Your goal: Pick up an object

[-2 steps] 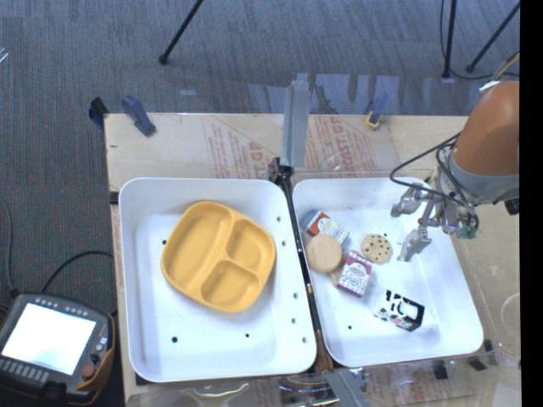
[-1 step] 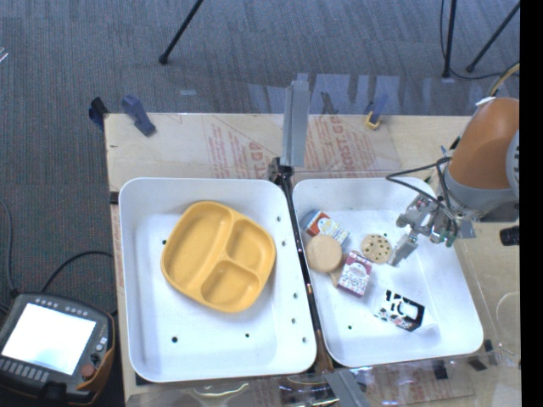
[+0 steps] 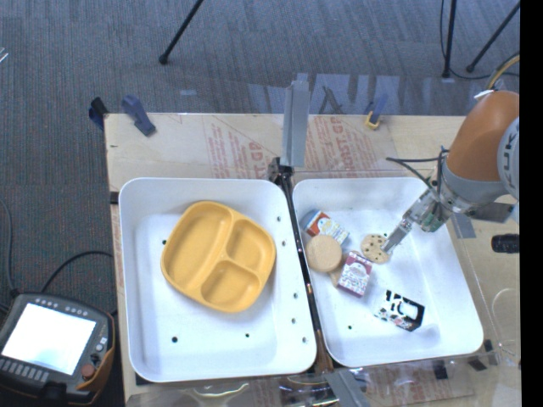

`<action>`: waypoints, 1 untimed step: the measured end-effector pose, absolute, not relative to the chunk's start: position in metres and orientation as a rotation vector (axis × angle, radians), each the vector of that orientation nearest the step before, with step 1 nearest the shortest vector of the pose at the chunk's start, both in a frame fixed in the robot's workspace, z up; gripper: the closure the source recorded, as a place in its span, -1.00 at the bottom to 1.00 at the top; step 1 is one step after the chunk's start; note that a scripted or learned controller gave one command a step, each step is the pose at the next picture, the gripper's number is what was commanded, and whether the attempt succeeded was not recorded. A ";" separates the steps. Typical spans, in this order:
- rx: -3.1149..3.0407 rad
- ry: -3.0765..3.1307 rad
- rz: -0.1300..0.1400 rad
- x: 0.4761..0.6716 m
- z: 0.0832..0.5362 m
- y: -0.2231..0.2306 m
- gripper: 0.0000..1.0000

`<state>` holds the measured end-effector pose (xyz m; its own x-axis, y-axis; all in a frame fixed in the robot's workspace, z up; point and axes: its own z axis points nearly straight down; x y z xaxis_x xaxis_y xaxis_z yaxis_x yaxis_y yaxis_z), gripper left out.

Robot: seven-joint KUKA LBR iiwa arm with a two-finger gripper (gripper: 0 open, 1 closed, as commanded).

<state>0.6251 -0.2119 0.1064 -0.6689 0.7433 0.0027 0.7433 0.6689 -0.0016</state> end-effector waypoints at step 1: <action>-1.565 -2.723 0.001 0.551 0.185 -0.213 -1.00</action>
